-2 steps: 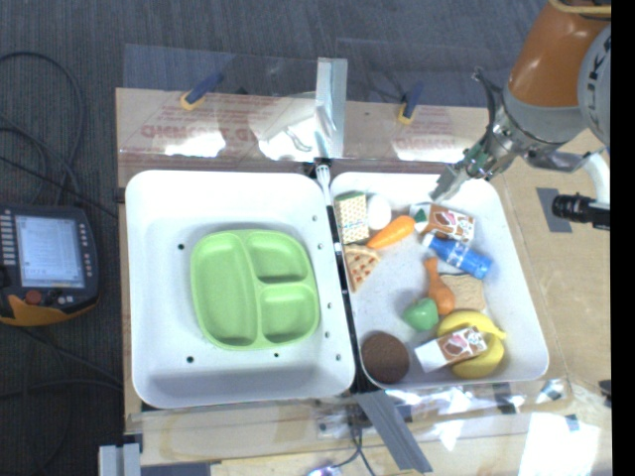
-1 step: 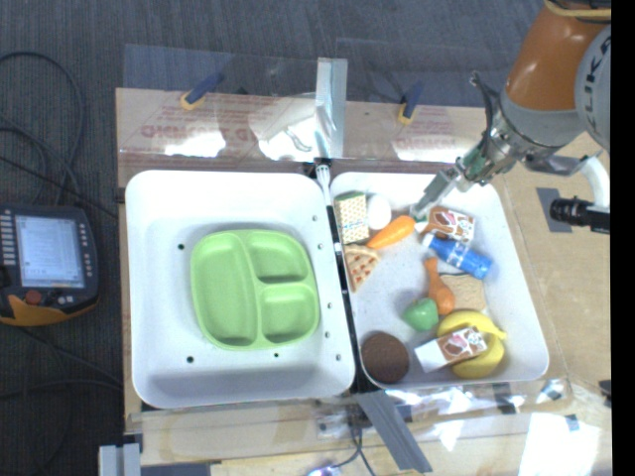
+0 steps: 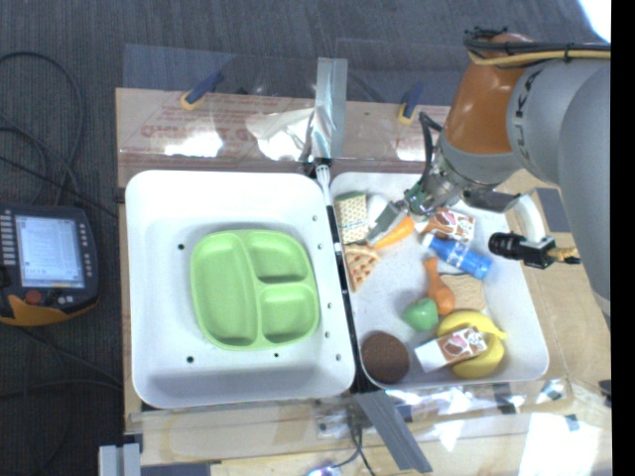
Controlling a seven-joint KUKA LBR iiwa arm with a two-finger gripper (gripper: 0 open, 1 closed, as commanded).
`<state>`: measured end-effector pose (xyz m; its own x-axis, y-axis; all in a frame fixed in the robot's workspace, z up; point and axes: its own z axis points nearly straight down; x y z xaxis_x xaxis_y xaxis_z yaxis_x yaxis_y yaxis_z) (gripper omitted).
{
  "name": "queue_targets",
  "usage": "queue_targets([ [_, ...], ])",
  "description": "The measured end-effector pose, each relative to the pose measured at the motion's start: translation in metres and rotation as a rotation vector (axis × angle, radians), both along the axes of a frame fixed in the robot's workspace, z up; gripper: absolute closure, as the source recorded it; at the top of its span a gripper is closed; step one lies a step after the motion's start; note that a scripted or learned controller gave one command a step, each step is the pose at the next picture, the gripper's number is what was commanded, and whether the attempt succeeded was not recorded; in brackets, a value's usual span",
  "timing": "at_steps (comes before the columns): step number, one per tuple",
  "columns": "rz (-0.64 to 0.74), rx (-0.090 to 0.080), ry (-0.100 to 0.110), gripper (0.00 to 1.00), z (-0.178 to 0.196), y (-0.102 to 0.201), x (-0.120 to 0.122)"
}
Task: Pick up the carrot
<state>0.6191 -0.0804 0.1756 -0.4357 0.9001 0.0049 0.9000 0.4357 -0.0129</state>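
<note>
At the near edge of the right bin point(image 3: 531, 360) lie a brown ball point(image 3: 385, 355), a small printed carton point(image 3: 455, 347) whose label is too small to read, and a banana point(image 3: 478, 343), with a green pear point(image 3: 422, 313) just behind them. Farther in, the carrot point(image 3: 397, 233) lies tilted by a waffle piece point(image 3: 359, 263) and a checkered packet point(image 3: 350, 213), with the gripper point(image 3: 419, 202) low at its upper right end; whether its fingers grip it I cannot tell. The left bin point(image 3: 164, 266) holds a green divided plate point(image 3: 256, 288).
</note>
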Motion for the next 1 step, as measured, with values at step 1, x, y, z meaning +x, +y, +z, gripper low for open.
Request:
queue_targets([
  [1, 0.196, 0.001, -0.013, 0.00, -0.0814, -0.0412, 0.0384],
])
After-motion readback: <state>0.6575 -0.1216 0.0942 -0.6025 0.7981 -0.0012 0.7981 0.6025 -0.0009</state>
